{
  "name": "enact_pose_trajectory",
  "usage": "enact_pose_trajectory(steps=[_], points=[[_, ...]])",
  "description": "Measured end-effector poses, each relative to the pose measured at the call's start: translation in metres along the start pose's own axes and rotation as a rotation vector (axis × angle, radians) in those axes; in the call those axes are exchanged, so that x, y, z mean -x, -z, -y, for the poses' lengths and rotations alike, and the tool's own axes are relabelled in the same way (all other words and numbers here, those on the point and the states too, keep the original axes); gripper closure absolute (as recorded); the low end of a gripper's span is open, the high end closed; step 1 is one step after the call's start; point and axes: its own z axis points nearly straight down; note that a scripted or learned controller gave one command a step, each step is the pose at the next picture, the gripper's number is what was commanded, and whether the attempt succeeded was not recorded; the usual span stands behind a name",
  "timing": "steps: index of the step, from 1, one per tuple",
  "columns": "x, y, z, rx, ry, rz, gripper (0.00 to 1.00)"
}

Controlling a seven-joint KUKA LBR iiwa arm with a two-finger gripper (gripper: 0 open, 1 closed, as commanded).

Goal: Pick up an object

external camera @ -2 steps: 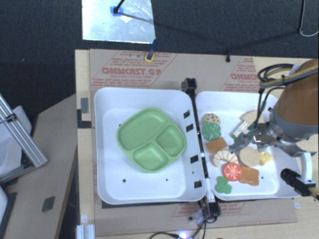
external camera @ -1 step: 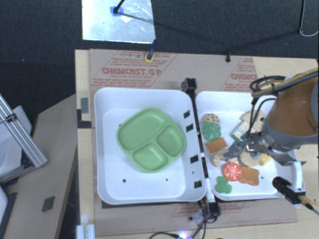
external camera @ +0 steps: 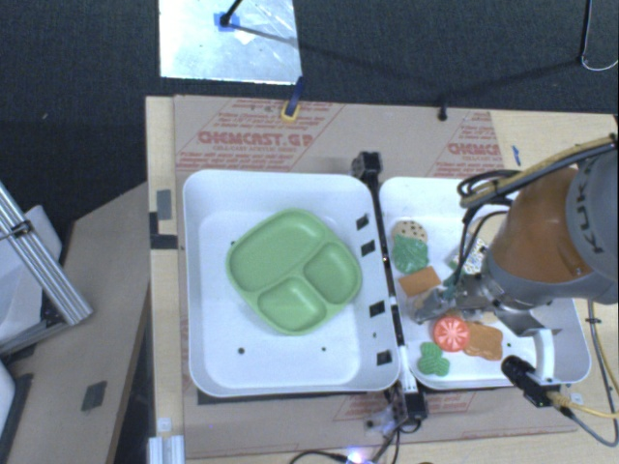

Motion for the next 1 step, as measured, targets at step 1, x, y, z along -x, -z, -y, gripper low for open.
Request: enact_pose_trajectory(steps=[1], points=[[-0.0003,-0.0308,-0.0003,0.003,-0.001,0.001,0.00]])
